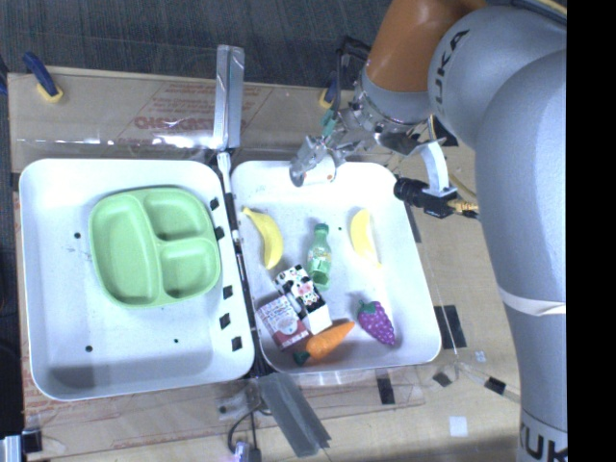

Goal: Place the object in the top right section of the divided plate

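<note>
Hovering at the right bin's [409, 258] far rim, the fingers [308, 165] (state unreadable) leave its toys uncovered.

One fixed camera — slanting down on both bins [58, 277].

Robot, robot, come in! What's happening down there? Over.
Gripper over right white bin's back rim, nothing seen held. Green divided plate in left white bin, holding nothing. Toy food waits in right bin. Over.
</note>
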